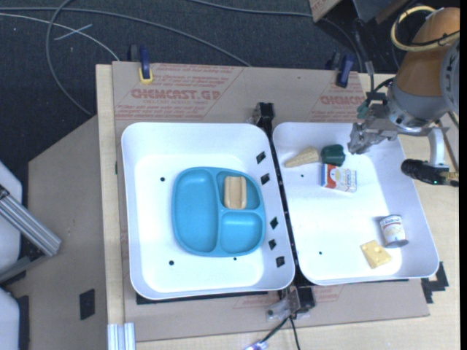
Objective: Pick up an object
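Observation:
In the right bin point(343, 265) lie a pale yellow wedge point(301, 157), a dark green object point(333, 153), a white and red carton point(339, 178), a small can point(392, 230) and a yellow cheese-like piece point(375, 254). My gripper point(359, 146) hangs low over the bin's far part, just right of the green object and above the carton. Nothing is seen held in it. The arm's grey wrist and orange band point(430, 35) rise to the upper right.
The left bin point(146, 195) holds a blue divided plate point(197, 214) with a tan piece point(234, 192) in its upper right compartment. Black clips run along the seam between the bins. Cables lie on the dark floor beyond the bench.

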Robot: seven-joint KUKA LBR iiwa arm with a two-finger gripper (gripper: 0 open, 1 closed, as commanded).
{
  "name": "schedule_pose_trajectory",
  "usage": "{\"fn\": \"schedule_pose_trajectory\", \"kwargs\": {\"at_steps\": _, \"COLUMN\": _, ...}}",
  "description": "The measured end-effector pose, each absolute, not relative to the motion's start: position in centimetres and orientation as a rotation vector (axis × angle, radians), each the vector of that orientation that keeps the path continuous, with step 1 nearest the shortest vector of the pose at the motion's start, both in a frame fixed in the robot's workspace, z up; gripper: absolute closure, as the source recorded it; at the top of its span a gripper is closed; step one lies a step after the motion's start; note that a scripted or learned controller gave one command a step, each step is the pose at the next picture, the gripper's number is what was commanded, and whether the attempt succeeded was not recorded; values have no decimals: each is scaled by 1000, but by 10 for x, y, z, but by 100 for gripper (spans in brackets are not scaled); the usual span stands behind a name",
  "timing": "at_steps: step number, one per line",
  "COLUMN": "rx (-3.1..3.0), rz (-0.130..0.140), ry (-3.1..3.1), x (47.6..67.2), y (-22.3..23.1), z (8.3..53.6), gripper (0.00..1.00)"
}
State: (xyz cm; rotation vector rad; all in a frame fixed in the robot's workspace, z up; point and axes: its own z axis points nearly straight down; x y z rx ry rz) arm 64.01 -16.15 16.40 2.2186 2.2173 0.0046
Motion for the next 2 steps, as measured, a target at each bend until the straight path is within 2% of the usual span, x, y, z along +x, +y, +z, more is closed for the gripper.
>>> {"fn": "schedule_pose_trajectory", "kwargs": {"at_steps": 2, "rx": 2215, "rz": 7, "ry": 2219, "x": 654, "y": -155, "z": 271, "gripper": 100}}
